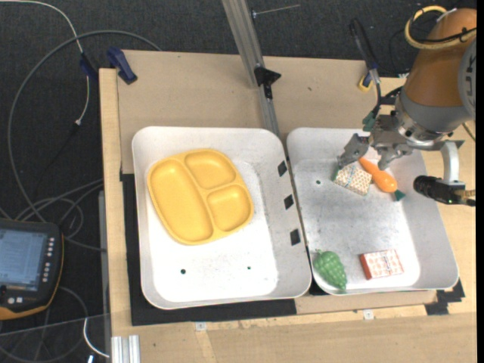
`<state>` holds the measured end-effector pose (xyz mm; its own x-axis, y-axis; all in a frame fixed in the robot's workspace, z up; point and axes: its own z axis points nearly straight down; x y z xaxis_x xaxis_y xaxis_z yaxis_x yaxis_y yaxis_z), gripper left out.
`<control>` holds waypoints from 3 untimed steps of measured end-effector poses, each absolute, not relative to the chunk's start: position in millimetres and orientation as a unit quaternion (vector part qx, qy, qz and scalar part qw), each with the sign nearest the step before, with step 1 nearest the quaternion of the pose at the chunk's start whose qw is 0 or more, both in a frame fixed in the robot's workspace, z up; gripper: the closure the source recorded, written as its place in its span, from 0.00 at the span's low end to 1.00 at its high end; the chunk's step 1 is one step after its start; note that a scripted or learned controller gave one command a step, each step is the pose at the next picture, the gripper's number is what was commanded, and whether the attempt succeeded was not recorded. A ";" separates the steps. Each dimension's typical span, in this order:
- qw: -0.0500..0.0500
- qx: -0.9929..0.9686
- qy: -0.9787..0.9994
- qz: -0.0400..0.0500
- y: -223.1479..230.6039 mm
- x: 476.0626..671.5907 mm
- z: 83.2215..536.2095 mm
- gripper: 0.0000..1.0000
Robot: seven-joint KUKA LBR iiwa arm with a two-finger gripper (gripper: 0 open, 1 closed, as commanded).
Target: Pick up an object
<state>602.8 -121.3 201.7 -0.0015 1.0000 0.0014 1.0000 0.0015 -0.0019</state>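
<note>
Two toys (330,269) (380,264) lie apart.

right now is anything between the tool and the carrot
Nothing visible is. The tool sits directly over the right bin's far end, right at the carrot, with a speckled block touching the carrot's left side. The other items lie at the near edge.

We see the bench (189,82) under even, diffuse overhead light, bright enough to render both white bins (219,278) slightly washed out. Shadows are soft and short; the clearest falls beneath the gripper (372,151) onto the right bin (423,233). The yellow divided tray (199,195) shows mild sheen without hard glare. Focus is moderately soft throughout, with visible compression grain; the dark floor (45,89) loses detail.
</note>
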 end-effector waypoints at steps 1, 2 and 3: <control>0.001 -0.707 -0.707 0.000 -121.4 602.8 201.7 0.00; 0.003 -0.707 -0.707 0.002 -124.4 611.7 150.3 0.00; -0.001 -0.707 -0.707 -0.001 -124.4 613.6 102.5 0.00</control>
<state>613.6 -124.4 102.5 -0.0009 1.0000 -0.0013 1.0000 0.0009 0.0029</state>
